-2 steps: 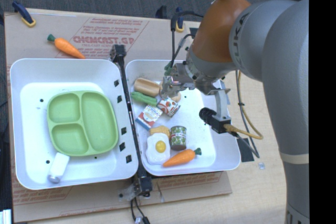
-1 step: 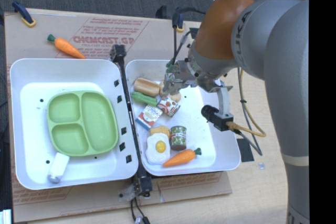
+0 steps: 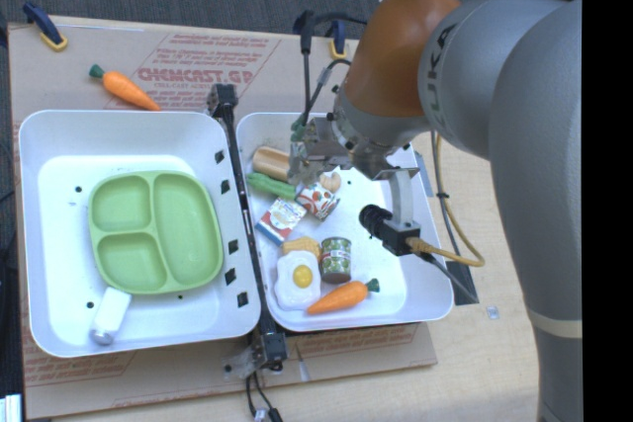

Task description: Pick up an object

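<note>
Pale green divided plate in a white bin, orange carrot with green top, white-and-yellow fried egg, brown cardboard printed red.

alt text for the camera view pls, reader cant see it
A grey arm with an orange band reaches from the right, its gripper low over toy food in the right white bin: a fried egg, a carrot, a jar. The left bin holds a green divided plate; another carrot lies on the cardboard behind.

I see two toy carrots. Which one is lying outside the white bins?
The carrot at the upper left, lying on the cardboard above the left bin. The other carrot lies inside the right bin, beside the fried egg.
</note>
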You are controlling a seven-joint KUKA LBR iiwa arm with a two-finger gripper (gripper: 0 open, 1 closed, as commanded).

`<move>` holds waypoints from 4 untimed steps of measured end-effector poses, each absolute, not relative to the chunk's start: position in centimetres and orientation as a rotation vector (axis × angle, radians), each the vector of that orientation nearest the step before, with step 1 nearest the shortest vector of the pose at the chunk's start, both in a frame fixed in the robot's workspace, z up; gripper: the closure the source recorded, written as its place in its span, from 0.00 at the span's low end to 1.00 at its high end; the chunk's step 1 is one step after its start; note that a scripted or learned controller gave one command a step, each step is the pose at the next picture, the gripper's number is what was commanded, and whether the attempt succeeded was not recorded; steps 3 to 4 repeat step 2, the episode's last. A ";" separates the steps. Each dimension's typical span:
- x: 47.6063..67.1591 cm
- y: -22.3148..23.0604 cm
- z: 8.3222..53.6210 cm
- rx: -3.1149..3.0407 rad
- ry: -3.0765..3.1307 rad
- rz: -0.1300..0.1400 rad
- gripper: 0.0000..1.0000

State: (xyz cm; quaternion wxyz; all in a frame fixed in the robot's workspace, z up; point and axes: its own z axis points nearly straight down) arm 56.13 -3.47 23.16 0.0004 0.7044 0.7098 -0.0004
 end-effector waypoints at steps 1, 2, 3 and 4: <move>52.1 -7.3 19.1 2.216 2.228 -0.005 1.00; 54.9 -11.1 13.5 2.216 2.231 -0.006 1.00; 54.9 -11.1 13.5 2.216 2.231 -0.006 1.00; 54.9 -11.1 13.5 2.216 2.231 -0.006 1.00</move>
